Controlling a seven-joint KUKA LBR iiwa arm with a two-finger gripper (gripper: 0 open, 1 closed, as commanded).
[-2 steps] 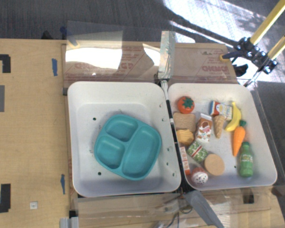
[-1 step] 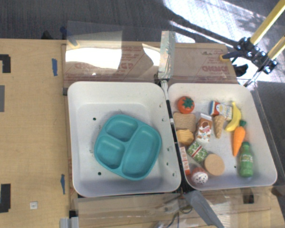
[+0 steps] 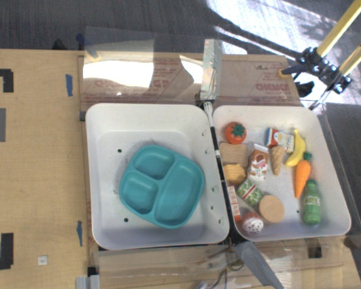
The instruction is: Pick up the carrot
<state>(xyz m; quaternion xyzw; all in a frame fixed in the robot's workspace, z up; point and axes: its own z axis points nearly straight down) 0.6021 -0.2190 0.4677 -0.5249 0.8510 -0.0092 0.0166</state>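
On the cardboard-topped bench [image 3: 36, 161], I see the small orange plastic carrot [image 3: 301, 176] lying untouched near the right white bin's [image 3: 336, 161] right edge, so approaching it comes next.

Orange carrot [image 3: 301, 177] with a green leafy top, lying flat in the right bin [image 3: 334, 161], near its right wall, about midway between the far and near edges. Green top toward the far edge, tapered tip toward the near edge, leaning slightly left. Free of any grip.
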